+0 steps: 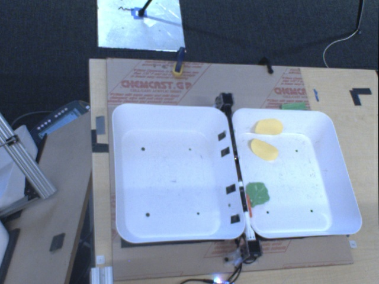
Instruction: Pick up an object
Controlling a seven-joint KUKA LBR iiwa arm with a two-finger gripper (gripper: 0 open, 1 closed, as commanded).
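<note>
Two yellow oval pieces lie in the right bin [337, 158]: one [268, 126] near its far left corner, the other [264, 149] just in front of it. A green flat piece [257, 193] rests by the right bin's left wall, closer to the front.
The left bin [172, 170] sits beside the right one, joined by a row of black clips [228, 152]. Both stand on a cardboard sheet [154, 81] on the bench. A small yellow object [177, 71] lies on the cardboard behind the bins. A shiny metal plate [139, 16] lies on the floor beyond.
</note>
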